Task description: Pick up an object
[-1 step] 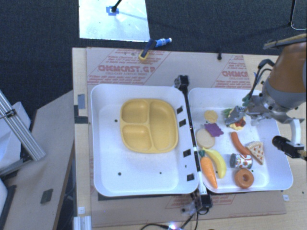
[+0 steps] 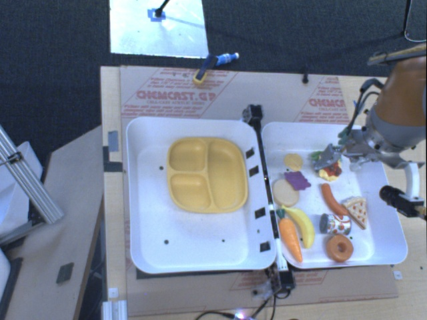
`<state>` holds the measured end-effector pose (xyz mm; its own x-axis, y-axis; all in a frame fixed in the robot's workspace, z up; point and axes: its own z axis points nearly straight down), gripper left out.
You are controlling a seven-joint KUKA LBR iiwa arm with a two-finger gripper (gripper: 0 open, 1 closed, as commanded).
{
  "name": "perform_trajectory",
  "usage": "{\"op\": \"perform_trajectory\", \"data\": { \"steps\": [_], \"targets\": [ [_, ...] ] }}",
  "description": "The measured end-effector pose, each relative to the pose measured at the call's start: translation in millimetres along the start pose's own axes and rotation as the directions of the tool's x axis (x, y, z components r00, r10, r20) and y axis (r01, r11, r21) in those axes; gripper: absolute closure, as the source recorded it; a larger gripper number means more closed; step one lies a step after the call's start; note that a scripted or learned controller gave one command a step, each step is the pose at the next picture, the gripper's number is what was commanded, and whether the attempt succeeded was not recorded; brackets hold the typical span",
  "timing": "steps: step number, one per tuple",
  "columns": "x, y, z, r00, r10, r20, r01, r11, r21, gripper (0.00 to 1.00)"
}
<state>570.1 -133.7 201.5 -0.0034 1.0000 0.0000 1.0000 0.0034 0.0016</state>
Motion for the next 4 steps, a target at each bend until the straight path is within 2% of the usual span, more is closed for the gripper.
{"op": "perform_trajectory", "data": {
  "steps": [1, 2, 3, 4],
  "targets": [
    [-5.7, -7.8, 56.9, 1.0, 0.003, -0.001, -0.003, 1.0, 0.005, 0.0],
    [-7.2, -4.5, 117.7, 1.0, 0.003, 0.001, -0.003, 1.0, 0.003, 0.0],
    [-7.3, -3.8, 116.7, 1.0, 0.003, 0.0, -0.003, 1.0, 0.0, 0.0],
    [-7.4, -2.8, 105.6, 1.0, 0.003, 0.0, -0.003, 1.0, -0.003, 1.0]
  ]
}}
